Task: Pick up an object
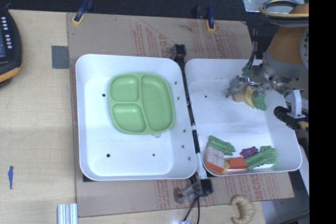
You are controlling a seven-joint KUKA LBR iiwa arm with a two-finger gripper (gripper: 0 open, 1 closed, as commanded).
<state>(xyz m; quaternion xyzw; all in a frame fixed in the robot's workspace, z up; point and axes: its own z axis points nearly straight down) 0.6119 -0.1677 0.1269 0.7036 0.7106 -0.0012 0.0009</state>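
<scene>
Left shallow white bin [89,113] containing a pale green three-compartment plastic plate [142,103]. Right shallow white bin [220,113] with the metal two-finger gripper [247,89] of the grey, orange-banded arm [286,47] at a tan and green object [253,97]; assorted toy food pieces [239,155] along the near wall.

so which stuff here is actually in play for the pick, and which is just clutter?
In play: gripper; pale food item at it; toy food pile in right bin.

Lying about: green divided plate in left bin; curled object on bench; controller.
</scene>
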